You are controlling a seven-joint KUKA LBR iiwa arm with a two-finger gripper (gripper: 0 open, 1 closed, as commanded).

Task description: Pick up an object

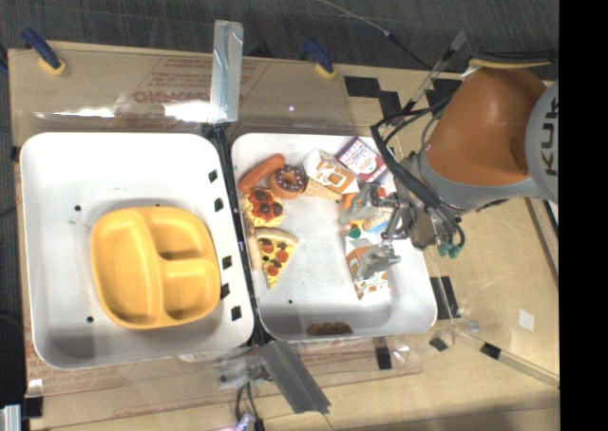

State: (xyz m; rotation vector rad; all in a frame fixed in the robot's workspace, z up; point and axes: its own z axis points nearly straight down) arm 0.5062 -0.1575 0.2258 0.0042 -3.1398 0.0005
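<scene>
My gripper (378,233) is down in the right bin (318,301), near its right wall, reaching in from the right under the orange-banded wrist. It sits over a cluster of small toy packages: a light blue and white item (373,223) right at the gripper and an orange-printed carton (370,275) just below it. Further left lie a pizza slice (275,254), a fruit-topped piece (261,203), a chocolate donut (291,180) and a sausage (260,173). An orange and white box (332,175) and a purple packet (359,155) lie at the back.
The left bin (57,325) holds a yellow divided tray (152,266). Black cables (404,121) loop from the wrist over the right bin's back right corner. A taped divider (228,68) stands between the bins at the back.
</scene>
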